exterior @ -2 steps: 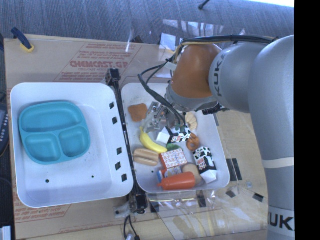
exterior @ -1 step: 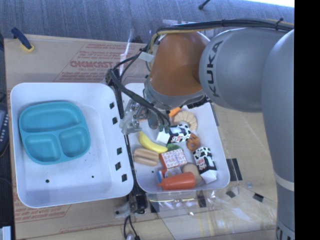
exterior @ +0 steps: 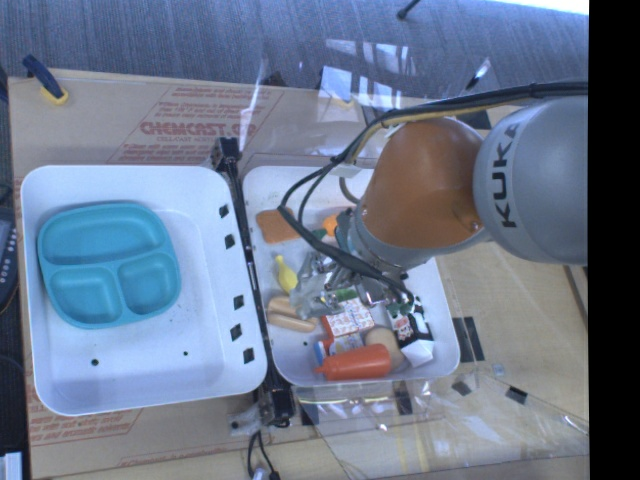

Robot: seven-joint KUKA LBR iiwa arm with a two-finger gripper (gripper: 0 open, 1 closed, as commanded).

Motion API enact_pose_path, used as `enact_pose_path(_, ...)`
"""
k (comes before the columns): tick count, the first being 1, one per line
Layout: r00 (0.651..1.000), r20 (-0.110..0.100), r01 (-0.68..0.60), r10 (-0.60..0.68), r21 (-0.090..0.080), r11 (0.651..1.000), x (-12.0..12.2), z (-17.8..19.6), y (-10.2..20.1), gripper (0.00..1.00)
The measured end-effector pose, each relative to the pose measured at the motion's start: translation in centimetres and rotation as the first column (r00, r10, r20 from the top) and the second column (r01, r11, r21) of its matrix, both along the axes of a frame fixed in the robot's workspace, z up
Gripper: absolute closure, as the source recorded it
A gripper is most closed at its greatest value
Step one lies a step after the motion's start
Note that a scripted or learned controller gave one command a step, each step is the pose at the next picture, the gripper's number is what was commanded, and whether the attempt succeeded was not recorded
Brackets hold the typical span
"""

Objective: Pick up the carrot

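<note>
Probably light, stiff and a little slippery, the orange carrot [exterior: 356, 363] lay at the near edge of the right bin [exterior: 445, 328], best gripped across its middle.

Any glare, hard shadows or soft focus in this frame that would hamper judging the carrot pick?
Camera view: bright window glare along the top edge and on the clear sheet behind the bins; the arm shades the right bin; the gripper looks soft and cluttered; the carrot stays readable.
</note>
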State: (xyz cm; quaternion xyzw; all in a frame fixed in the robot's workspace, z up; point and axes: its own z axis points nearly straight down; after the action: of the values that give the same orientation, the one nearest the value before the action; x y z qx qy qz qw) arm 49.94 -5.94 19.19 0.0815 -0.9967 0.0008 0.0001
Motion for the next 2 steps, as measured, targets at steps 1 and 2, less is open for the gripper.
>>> enact_pose_path(1, 1.0, 0.0, -0.001, 0.001, 0.001, 1.0, 0.0, 0.0, 0.1, 0.0)
enact_pose_path(2, 0.983, 0.004, -0.185, 0.185, 0.0, 0.983, 8.0, 0.9, -4.0, 0.0)
